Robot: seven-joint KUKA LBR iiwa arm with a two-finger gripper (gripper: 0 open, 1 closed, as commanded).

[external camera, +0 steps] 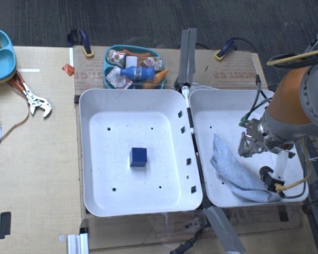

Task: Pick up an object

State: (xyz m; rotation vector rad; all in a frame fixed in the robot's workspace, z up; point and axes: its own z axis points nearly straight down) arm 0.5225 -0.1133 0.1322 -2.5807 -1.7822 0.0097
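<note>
Grey cloth point(237, 172) lies partly under the gripper point(247, 148), whose finger state I cannot tell.

Blue block point(139, 156), pale blue cloth point(233, 171)

Only lettering I can spot is faded red print on the cardboard sheet point(230, 74) behind the bins, too washed out to read.

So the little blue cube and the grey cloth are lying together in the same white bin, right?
Not quite. The camera view shows the blue cube alone in the left bin, while the grey cloth lies in the right bin, under the arm's gripper.
</note>
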